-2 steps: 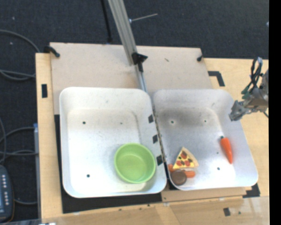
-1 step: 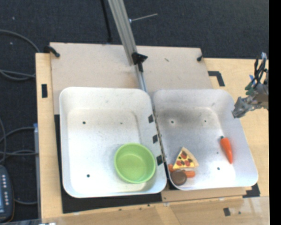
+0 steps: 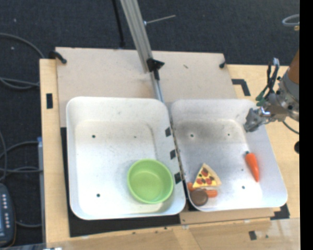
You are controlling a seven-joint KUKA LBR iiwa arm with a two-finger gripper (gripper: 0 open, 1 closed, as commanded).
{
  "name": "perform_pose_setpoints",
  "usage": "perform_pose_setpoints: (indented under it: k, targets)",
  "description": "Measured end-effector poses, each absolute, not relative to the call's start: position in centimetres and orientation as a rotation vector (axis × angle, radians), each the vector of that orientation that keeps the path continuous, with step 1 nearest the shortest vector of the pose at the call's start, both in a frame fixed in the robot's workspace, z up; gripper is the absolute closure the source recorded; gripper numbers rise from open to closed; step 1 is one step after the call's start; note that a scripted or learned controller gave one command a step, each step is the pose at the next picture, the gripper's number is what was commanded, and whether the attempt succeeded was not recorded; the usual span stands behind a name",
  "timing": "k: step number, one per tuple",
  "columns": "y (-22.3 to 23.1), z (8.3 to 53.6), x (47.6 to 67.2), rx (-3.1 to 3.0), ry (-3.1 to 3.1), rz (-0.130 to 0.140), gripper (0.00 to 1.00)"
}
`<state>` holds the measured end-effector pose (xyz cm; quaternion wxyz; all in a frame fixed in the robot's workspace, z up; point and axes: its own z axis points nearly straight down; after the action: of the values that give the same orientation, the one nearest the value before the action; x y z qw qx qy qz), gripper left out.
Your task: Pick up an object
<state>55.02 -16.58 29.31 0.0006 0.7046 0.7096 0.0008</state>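
Observation:
In the right bin point(image 3: 219, 116) lie an orange carrot point(image 3: 252, 165) near the right wall, a pizza slice point(image 3: 205, 177) toward the front left, and a small brown round piece point(image 3: 199, 197) beside an orange bit at the front edge. A green bowl point(image 3: 149, 180) sits in the front right of the left bin point(image 3: 99, 139). My gripper point(image 3: 252, 120) hangs over the right bin's far right corner, above and behind the carrot, with nothing seen between its fingers.
A slanted metal rail point(image 3: 141, 35) runs from the top down to the gap between the bins. Cables lie on the dark floor at left. The tan bench top point(image 3: 188, 77) stretches behind the bins.

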Motion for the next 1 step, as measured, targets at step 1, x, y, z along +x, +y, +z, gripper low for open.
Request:
perform_pose_setpoints:
  k: [1]
  targets:
    - [-11.80,27.43,54.33,2.215,2.227,0.000,1.00]
